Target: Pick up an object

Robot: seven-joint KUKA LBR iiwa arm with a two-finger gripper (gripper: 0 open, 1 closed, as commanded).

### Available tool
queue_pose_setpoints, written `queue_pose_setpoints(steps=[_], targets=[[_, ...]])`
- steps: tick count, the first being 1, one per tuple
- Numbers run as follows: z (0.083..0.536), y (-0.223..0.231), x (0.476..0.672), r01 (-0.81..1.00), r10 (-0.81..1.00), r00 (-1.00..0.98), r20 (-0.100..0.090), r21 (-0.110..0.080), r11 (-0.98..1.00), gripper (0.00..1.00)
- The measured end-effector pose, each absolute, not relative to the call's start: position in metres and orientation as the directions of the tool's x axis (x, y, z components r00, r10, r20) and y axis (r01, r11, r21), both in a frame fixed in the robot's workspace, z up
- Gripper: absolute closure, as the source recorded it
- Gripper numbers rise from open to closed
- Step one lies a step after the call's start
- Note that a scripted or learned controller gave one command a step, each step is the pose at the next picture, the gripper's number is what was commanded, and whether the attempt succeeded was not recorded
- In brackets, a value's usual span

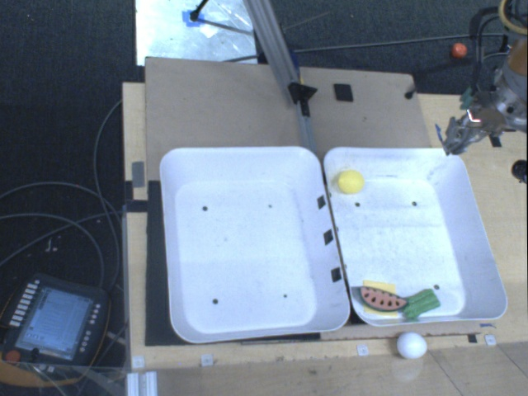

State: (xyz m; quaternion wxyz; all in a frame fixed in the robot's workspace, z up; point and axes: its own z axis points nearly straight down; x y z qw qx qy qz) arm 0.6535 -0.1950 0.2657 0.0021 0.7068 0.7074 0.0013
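A yellow ball (351,181) rests in the right bin (462,221) near its far left corner. A watermelon slice toy (380,298) and a green piece (421,303) lie by that bin's near rim, with a yellow piece (379,286) just behind the slice. My gripper (456,138) hangs at the far right, above the right bin's far right corner, well away from all of these. Nothing shows between its fingers.
The left bin (177,221) sits beside the right one, joined by black clips. A white ball (412,345) lies on the bench in front of the right bin. A metal pole (276,40) slants over the back board. A teach pendant (54,316) lies at lower left.
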Motion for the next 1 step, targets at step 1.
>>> queue_pose_setpoints(steps=[1], targets=[[0.2523, -0.1373, 0.6556, 1.000, 1.000, -0.005, 0.001, 0.000, 0.005, 1.00]])
